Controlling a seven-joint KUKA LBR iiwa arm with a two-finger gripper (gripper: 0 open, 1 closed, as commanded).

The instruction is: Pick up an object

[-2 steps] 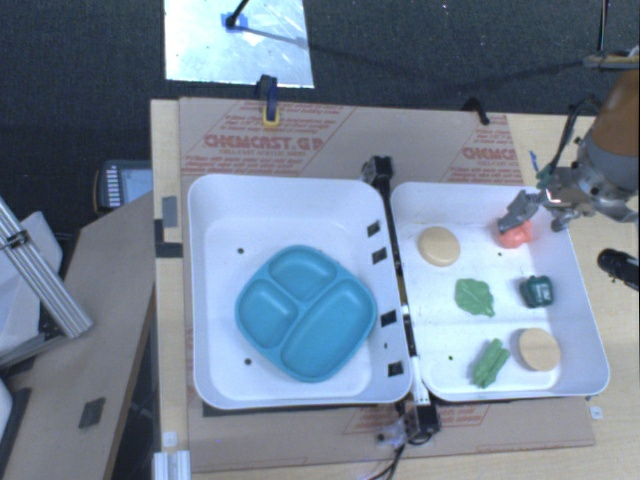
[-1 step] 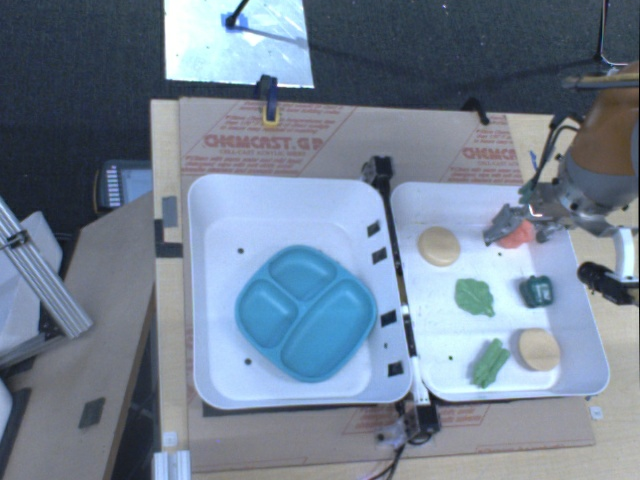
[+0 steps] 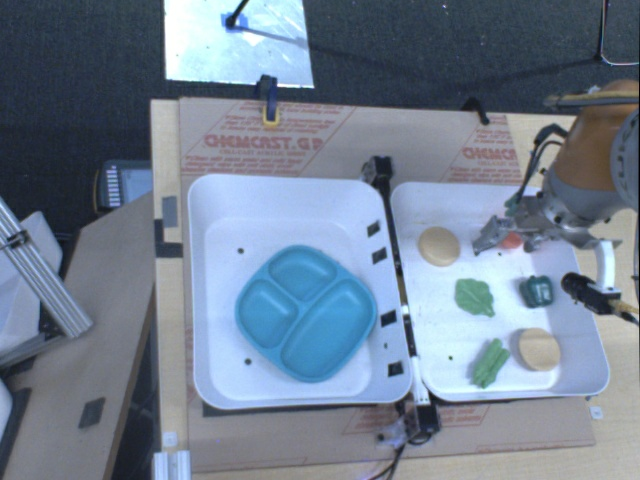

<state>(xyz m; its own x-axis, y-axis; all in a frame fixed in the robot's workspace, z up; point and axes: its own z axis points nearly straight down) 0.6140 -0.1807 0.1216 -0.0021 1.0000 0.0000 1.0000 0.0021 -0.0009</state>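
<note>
My gripper (image 3: 500,234) hangs low over the back of the right bin (image 3: 590,373), on the grey arm with its orange band (image 3: 600,143). A small red-orange piece (image 3: 513,239) shows right at the gripper's tip; I cannot tell whether it is held. To the gripper's left lies a round tan cookie (image 3: 438,246). In front of it lie a green leaf (image 3: 474,296), a small teal object (image 3: 537,291), a tan wooden disc (image 3: 538,349) and a green pod (image 3: 490,362).
The left bin (image 3: 215,208) holds a blue divided plate (image 3: 305,312). A black divider with clips (image 3: 392,268) runs between the bins. A black and white fitting (image 3: 595,286) sits over the right bin's right rim. Cardboard (image 3: 300,138) lies under both bins.
</note>
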